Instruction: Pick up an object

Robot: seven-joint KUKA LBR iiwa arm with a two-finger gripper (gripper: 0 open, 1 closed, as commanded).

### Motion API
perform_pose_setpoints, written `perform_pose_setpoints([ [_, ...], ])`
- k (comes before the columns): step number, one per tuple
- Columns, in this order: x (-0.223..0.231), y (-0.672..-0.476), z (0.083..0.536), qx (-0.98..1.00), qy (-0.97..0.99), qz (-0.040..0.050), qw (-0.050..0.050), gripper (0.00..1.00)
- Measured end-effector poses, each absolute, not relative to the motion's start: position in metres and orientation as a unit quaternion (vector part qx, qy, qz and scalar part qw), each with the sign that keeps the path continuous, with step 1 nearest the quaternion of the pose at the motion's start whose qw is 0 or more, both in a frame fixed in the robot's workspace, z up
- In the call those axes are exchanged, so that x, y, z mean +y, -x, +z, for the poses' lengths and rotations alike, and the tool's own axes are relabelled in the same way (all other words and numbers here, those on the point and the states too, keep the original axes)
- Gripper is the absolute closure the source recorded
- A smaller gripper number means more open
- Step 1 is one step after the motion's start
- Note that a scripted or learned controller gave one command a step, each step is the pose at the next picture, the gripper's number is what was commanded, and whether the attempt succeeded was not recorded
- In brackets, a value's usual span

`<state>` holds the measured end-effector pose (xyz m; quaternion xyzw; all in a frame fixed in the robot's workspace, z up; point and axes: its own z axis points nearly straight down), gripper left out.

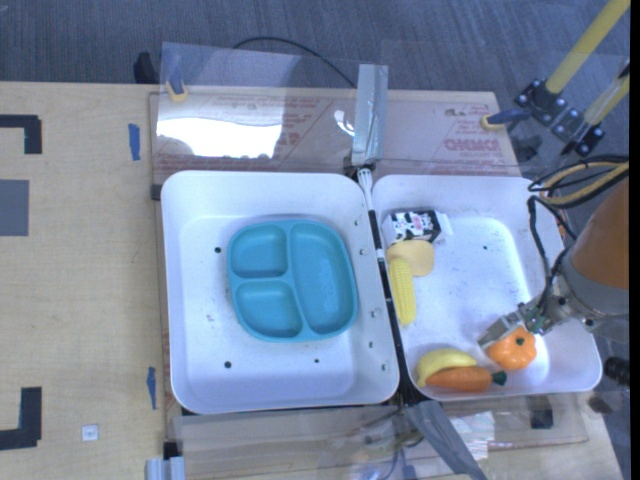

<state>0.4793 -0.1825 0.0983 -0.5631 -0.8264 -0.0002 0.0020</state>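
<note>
The right bin point(470, 258) holds several toy foods. A small orange fruit with a green stem point(514, 352) lies near the bin's front right corner. My gripper point(516, 330) comes in from the right and sits directly over this fruit, touching or nearly touching its top. Just left of the fruit lie an orange carrot point(462, 378) and a yellow banana point(442, 360) along the front wall. A yellow corn cob point(402, 286) lies by the left wall, with a black-and-white packet point(413, 226) behind it.
The left bin point(190, 298) holds a blue divided plate point(292, 279). A grey divider rail point(382, 288) runs between the bins. Black and yellow cables point(565, 183) hang near the arm point(605, 253) at the right. A clear plastic panel point(260, 118) stands behind the bins.
</note>
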Motion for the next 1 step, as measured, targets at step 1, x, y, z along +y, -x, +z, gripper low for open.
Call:
perform_pose_setpoints([
  [1,-0.1836,-0.4802,0.1089,-0.825,0.564,-0.0009,0.000,1.00],
])
